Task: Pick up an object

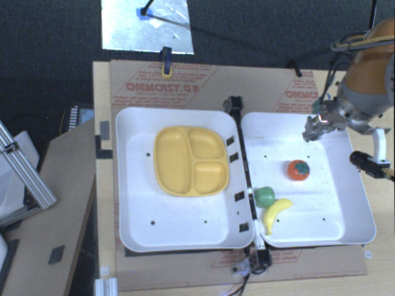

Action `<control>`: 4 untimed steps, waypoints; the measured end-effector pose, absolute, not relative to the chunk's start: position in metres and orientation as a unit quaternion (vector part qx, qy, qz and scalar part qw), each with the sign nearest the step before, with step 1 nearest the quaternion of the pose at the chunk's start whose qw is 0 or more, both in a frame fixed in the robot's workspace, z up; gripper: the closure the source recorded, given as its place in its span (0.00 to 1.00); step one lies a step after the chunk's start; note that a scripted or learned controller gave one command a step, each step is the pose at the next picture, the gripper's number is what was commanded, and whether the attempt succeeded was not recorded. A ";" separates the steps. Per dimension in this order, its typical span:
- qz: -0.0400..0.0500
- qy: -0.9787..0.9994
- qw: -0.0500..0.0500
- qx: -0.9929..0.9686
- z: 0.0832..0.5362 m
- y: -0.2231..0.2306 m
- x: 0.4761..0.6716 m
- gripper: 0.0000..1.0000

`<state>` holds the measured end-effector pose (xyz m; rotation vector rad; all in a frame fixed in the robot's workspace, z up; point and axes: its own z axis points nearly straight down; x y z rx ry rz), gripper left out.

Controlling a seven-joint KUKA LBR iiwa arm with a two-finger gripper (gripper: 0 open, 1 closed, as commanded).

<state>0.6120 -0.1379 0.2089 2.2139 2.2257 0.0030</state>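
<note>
In the right bin (345, 227) lie a red tomato-like fruit (299, 169), a green round fruit (265, 196) and a yellow banana (275, 213). The green fruit and the banana touch near the bin's left wall. My gripper (314, 129) hangs over the bin's far part, above and to the right of the red fruit and apart from it. Nothing shows between its fingers.
The left bin (136, 227) holds a yellow divided plate (190, 160). A row of black clips (237, 159) runs along the seam between the bins. A black part (367, 162) sticks in over the right bin's right wall. Cardboard (197, 85) lies under both bins.
</note>
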 end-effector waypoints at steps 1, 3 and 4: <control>0.002 0.710 0.001 0.704 0.221 -0.087 0.615 1.00; 0.002 0.711 0.001 0.704 0.219 0.027 0.643 1.00; 0.001 0.710 0.001 0.704 0.211 0.084 0.645 1.00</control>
